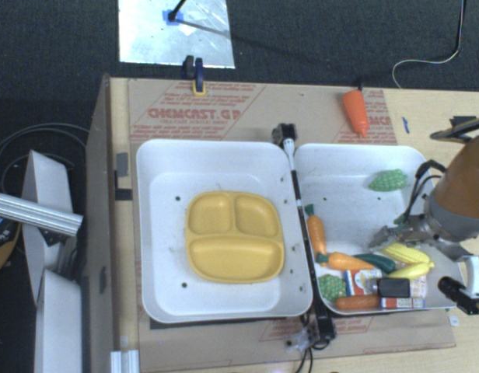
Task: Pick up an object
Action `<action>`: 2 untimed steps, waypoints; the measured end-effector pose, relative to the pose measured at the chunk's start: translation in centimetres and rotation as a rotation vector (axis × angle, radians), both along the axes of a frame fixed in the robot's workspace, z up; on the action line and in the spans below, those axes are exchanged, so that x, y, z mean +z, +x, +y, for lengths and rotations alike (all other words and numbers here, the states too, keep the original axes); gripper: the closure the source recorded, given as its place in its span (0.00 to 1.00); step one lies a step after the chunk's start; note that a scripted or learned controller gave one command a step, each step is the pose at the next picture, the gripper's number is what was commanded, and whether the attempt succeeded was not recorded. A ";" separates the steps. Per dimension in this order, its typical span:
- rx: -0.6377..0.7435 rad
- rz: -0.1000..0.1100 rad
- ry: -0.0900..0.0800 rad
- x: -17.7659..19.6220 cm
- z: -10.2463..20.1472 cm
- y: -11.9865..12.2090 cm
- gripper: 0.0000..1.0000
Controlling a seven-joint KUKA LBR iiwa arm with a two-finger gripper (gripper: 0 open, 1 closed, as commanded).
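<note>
While the arm (463,189) reaches in from the right, its tool (401,235) sits low in the right bin (356,162), just above two yellow bananas (409,259); whether it is spread or pinching cannot be told. Nearby lie carrots (317,235) and a green toy (388,180). A yellow divided plate (233,235) lies in the left bin (169,169).
</note>
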State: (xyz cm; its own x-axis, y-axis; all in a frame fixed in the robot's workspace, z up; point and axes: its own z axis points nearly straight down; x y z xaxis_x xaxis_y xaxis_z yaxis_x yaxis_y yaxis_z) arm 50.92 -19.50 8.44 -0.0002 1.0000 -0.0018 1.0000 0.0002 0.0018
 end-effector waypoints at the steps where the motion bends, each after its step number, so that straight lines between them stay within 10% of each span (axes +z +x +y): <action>1: 0.002 -0.005 0.000 1.1 0.1 0.2 1.00; 2: 0.004 0.000 0.004 0.0 10.4 -2.2 1.00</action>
